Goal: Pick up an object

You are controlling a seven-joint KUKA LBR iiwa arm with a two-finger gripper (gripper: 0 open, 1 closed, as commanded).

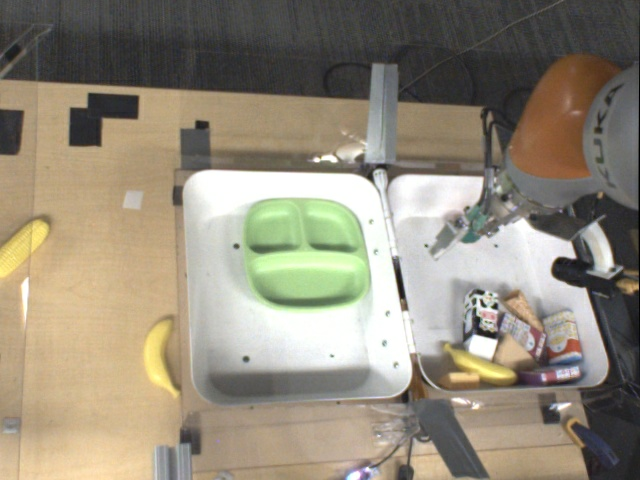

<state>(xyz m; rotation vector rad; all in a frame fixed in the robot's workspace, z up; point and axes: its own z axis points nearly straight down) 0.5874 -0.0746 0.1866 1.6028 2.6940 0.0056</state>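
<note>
The right bin (pixel 440 298) holds a heap of small things at its near end: a yellow banana (pixel 480 365), a black and white carton (pixel 484 313), a brown wedge (pixel 521 318), a red and white can (pixel 563 336) and a purple item (pixel 553 375). My gripper (pixel 452 234) hangs over the far bare part of that bin, well away from the heap. Its fingers point down to the left with nothing between them. The arm's orange band (pixel 560 118) rises at the right.
A green divided plate (pixel 305 250) lies in the left bin (pixel 210 348). On the bench to the left lie a second banana (pixel 158 356) and a corn cob (pixel 20 248). A metal post (pixel 382 113) stands behind the bins.
</note>
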